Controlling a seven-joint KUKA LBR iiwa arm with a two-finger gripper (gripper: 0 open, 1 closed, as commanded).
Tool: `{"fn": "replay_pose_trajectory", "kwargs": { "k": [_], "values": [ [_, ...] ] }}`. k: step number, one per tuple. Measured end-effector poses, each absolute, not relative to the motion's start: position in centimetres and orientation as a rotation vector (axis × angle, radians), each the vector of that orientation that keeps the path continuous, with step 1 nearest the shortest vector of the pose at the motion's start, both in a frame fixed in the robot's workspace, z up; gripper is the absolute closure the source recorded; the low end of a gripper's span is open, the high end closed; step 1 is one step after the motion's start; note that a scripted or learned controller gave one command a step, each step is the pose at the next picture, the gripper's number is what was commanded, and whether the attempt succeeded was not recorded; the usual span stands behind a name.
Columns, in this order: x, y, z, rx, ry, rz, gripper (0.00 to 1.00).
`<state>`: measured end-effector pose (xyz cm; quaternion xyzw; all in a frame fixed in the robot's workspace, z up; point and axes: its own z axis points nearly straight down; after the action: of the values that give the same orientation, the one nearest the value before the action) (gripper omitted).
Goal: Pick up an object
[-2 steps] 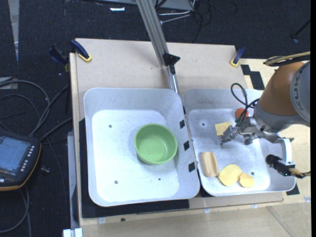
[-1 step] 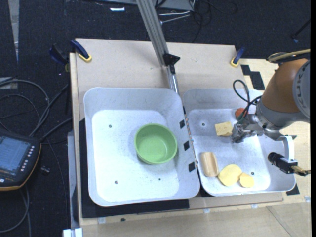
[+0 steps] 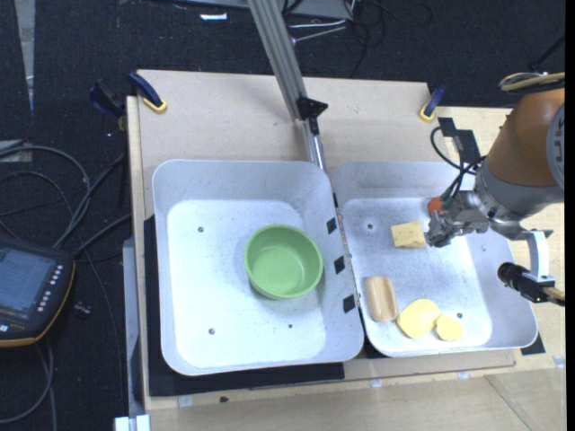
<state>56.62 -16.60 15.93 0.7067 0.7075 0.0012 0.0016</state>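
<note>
In the right bin lie a small yellow sponge-like block, a tan bread-roll shape, a round yellow piece and a smaller yellow piece. My gripper hangs low over the right bin, just to the right of the yellow block and close to it. Nothing shows between its fingers. A green bowl sits upright in the middle of the left bin.
The two bins meet at a raised divider with black clips. A slanted metal pole crosses the back of the bench. Blue-and-yellow clamps hold the bench corners. Cables trail from the arm's wrist.
</note>
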Motion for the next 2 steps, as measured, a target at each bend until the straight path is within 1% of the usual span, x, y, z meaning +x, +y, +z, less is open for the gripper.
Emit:
{"fn": "replay_pose_trajectory", "kwargs": {
  "k": [1,2],
  "values": [
    [56.7,-16.6,21.2,2.218,2.219,0.004,1.0],
    [57.6,-10.4,21.9,2.216,2.228,0.002,1.0]
  ]
}}
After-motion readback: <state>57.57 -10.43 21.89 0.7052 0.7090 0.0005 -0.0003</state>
